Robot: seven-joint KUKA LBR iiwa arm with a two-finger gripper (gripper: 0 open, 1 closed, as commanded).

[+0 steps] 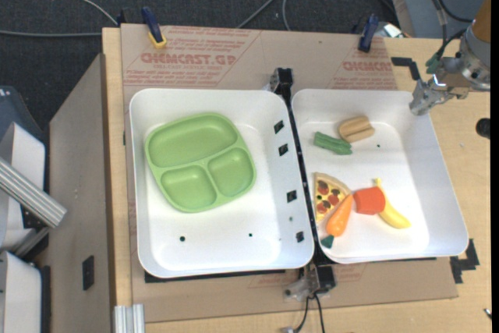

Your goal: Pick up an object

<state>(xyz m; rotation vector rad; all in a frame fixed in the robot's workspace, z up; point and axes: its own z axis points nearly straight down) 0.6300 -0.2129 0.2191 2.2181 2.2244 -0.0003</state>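
Above the right bin's [437, 168] far corner, jaws [422, 103] hold nothing.

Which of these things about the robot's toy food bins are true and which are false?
1. The green plate lies in the left bin. True.
2. The carrot sits on the green plate. False: it lies in the right bin, beside the pizza slice.
3. The gripper is at the far right corner of the right bin. True.
4. The banana is between the gripper's fingers. False: it lies on the bin floor, well away from the gripper.
5. The bread roll lies next to a green bean. True.
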